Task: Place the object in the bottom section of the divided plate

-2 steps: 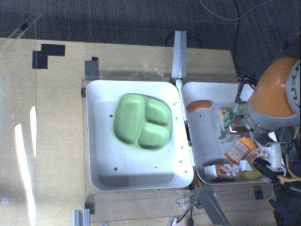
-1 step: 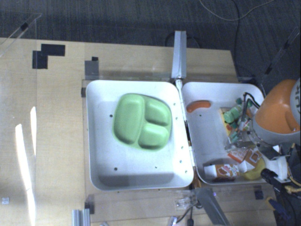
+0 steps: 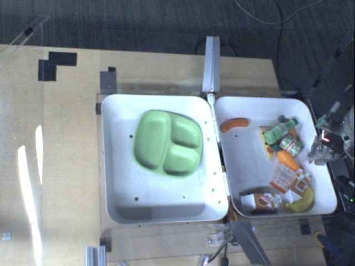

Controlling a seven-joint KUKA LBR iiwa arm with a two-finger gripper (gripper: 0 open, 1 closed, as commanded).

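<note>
A green divided plate (image 3: 166, 143) lies in the left white bin (image 3: 119, 198), a little above its middle. It has one long section on the left and two smaller ones on the right, one above the other. All three sections look bare. My gripper (image 3: 325, 148) hangs at the right rim of the right bin (image 3: 238, 170), beside a carrot (image 3: 288, 159) and a green can (image 3: 290, 145). I see nothing held in it.
The right bin holds a red sausage (image 3: 234, 124), a green bottle (image 3: 279, 130), an orange carton (image 3: 289, 179), a banana (image 3: 302, 202) and a dark packet (image 3: 265, 201). A metal post (image 3: 212, 65) stands behind the seam between the bins.
</note>
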